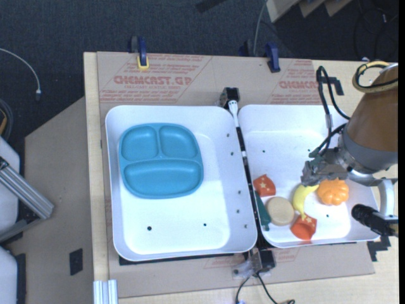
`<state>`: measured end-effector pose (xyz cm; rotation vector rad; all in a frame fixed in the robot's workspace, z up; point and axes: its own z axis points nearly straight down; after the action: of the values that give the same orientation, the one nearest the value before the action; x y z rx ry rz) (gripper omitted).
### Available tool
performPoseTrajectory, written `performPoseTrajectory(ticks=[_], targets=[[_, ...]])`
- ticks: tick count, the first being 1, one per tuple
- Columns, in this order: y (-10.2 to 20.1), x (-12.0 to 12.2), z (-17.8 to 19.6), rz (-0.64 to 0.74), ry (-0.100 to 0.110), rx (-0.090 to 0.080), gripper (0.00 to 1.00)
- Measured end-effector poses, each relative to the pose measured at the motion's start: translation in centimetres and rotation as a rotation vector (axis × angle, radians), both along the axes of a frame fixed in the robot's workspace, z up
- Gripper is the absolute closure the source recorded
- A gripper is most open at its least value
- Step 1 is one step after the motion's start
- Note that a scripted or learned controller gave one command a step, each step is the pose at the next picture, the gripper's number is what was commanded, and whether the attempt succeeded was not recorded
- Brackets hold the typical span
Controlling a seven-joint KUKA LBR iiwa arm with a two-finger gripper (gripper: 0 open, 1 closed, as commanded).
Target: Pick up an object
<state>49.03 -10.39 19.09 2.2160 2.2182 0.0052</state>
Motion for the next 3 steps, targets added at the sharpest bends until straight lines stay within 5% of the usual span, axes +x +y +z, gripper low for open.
performPoseTrajectory(ticks=[1,3], targets=[[0.0,0.1,4.2,0.000,0.000,0.000,1.00],[8.5,4.5,3.9,0.004,0.004,0.003,1.00]])
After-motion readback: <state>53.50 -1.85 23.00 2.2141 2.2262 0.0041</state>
